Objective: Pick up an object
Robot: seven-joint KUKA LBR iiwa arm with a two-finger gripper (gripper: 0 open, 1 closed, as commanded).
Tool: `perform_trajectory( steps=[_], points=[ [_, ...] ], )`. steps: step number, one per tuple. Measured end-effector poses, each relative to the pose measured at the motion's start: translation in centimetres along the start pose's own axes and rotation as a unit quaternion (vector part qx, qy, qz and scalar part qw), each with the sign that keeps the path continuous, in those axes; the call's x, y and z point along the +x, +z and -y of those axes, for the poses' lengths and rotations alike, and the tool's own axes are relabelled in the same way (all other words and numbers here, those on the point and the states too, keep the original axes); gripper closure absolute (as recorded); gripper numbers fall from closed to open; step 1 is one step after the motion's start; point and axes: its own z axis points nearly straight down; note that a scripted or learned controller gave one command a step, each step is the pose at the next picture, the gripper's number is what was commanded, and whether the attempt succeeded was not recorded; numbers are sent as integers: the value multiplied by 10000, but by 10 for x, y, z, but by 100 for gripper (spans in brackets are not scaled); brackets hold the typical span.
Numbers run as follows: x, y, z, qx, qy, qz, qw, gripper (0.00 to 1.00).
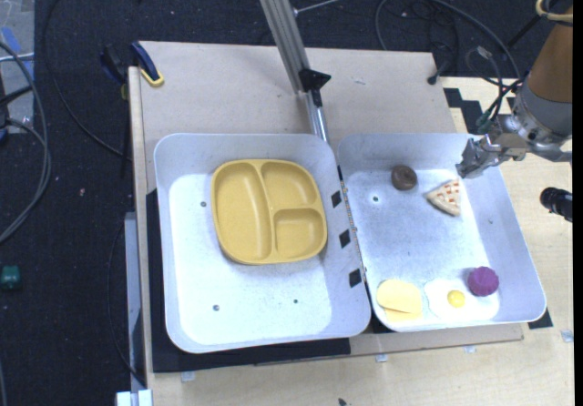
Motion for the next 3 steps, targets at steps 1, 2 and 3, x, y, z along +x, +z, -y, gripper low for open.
perform_trajectory(
  steps=[1,2,3],
  points=[
    [44,-4,3,22,-19,-12,10000,100],
    [106,-9,8,23,-33,-20,10000,100],
    [168,-5,1,21,-33,-14,10000,100]
  ],
)
